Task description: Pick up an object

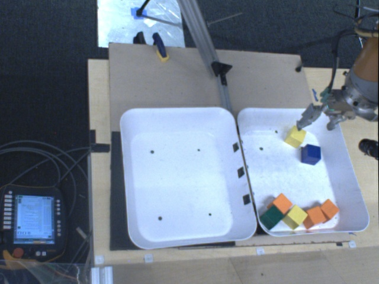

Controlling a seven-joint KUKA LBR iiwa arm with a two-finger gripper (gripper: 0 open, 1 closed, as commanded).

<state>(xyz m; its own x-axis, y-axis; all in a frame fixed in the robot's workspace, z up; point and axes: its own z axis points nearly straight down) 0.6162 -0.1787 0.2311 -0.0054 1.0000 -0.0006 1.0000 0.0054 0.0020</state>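
- gripper (pixel 320 118): over the right bin (pixel 347 169), fingers apparently spread, grasping nothing.
- yellow cube (pixel 295 137): on the bin floor, just below the left fingertip.
- blue cube (pixel 310 154): beside it.

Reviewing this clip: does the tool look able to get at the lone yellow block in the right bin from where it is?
Probably yes. The tool hangs just above the yellow block, which sits apart from the blue block, with nothing over it.
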